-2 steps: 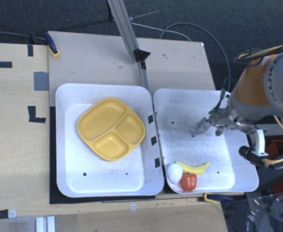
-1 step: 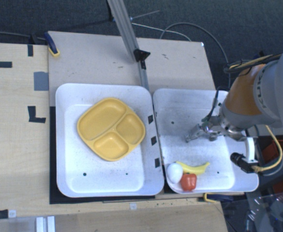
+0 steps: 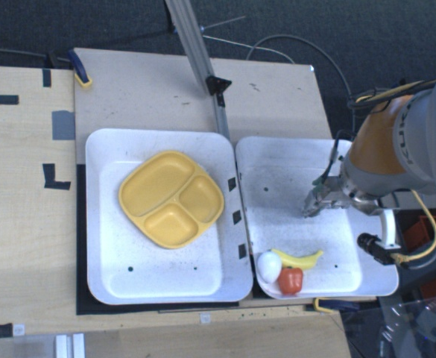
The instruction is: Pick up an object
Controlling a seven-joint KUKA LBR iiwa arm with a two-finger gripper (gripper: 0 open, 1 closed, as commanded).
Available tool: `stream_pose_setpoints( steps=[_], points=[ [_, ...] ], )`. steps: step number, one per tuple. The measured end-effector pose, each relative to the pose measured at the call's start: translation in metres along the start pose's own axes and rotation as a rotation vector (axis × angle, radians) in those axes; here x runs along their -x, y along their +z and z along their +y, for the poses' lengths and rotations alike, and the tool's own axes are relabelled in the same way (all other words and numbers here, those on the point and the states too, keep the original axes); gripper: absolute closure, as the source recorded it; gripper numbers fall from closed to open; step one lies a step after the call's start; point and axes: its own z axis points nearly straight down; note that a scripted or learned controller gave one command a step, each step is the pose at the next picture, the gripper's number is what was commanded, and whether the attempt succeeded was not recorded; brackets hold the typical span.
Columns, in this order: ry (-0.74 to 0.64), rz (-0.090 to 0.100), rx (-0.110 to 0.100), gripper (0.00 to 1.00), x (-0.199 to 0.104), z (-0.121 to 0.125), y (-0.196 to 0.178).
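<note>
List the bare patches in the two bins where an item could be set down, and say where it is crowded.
Left bin: a bare strip below the yellow divided plate. Right bin: bare floor between the plate-side wall and the pincer. Crowded: the near corner holding the white egg, banana and red pepper.
</note>
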Motion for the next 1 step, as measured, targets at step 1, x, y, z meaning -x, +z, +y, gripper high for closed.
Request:
stream_pose_setpoints(
  steps=[1],
  points=[
    [0.001,-0.001,0.004,1.0,-0.0013,0.0109,-0.054]
  ],
)
